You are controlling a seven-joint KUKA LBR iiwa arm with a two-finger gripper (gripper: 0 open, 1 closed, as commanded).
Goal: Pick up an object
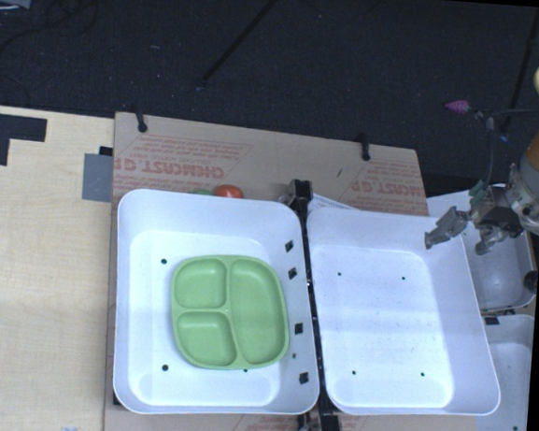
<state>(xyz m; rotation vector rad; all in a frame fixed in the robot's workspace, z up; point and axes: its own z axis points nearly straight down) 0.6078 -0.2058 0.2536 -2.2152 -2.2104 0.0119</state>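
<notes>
A light green divided plate (230, 311) with three compartments lies flat in the left bin (146, 237). My gripper (462, 236) hovers over the far right corner of the right bin (467, 368), well away from the plate. Its two fingers (440, 232) are spread apart and open, with nothing between them. The grey arm with its orange band reaches in from the right edge.
A small red object (228, 192) sits just behind the far rim of the left bin, on the cardboard sheet (255, 166). A black hinge strip (304, 297) runs between the two bins. Wooden bench top extends to the left.
</notes>
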